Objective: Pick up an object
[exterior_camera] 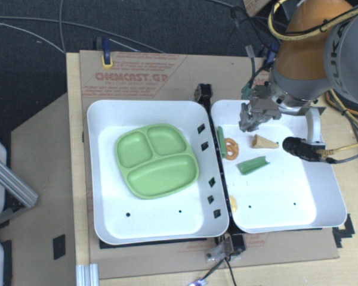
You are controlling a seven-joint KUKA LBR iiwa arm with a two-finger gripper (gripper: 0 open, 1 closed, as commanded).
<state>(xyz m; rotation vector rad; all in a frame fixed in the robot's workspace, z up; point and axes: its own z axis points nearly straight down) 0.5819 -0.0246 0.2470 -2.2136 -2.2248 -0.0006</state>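
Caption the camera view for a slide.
Gripper poised above right bin near cone, pretzel; green tray in left bin.

The grey arm reaches in from the upper right of the camera view, its orange band bulging large above the wrist and yellow cabling looped around it. Below the band the wrist narrows to a metal gripper [249, 123] that points down and to the left, hanging low. Its fingers are small and dark against the housing, and from this slanted angle it is hard to judge how far apart they stand.
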